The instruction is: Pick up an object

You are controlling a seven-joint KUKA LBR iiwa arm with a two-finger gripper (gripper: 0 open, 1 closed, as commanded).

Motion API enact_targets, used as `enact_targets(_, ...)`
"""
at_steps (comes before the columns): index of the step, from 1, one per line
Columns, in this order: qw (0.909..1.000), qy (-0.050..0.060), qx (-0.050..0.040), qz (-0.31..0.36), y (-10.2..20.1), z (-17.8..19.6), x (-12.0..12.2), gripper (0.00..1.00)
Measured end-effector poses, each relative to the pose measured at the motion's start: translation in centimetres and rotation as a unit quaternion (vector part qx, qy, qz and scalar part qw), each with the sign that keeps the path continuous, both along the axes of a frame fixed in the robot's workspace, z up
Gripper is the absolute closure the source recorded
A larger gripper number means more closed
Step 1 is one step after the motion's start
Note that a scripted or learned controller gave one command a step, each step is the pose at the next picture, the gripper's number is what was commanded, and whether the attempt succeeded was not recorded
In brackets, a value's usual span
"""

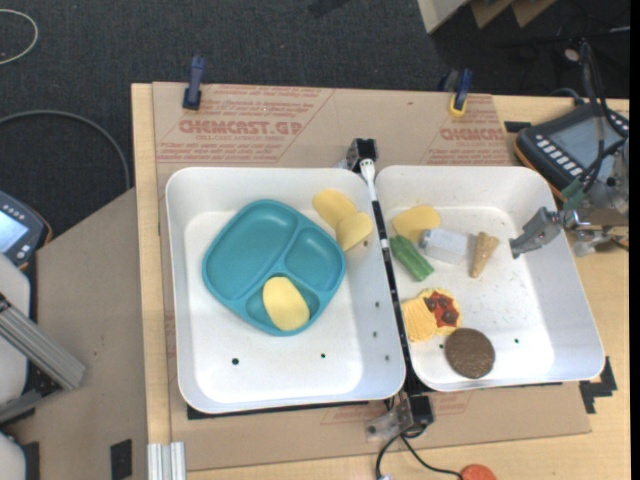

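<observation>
Dark carpet surrounds the desk (pixel 300 118), where two white bins sit side by side. No object has been lifted yet. Candidates lie in the right bin (pixel 560 363): a yellow piece (pixel 415 220) at 11 o'clock, a green stick (pixel 410 256) just below it, a grey block (pixel 446 244), a tan cone (pixel 483 253), and a brown disc (pixel 469 352) at 6 o'clock. The end effector (pixel 532 234) sits at 3 o'clock, carrying nothing; how wide it stands I cannot tell. Reach and grasp both remain.

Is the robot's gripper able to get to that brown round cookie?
Probably yes. The cookie lies flat in the right bin with nothing on top of it, and the gripper is over that same bin, with bare floor between them.
</observation>
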State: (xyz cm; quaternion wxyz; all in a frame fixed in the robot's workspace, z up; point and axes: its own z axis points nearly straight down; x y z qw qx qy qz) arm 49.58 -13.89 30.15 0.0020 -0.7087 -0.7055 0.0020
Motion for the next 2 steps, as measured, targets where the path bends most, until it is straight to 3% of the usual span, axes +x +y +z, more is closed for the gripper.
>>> enact_targets(1,1.0,0.004,0.0028,0.005,8.3,-12.4,-1.7,0.0)
enact_targets(2,1.0,-0.002,-0.0002,-0.001,0.6,-13.1,-1.7,0.0)
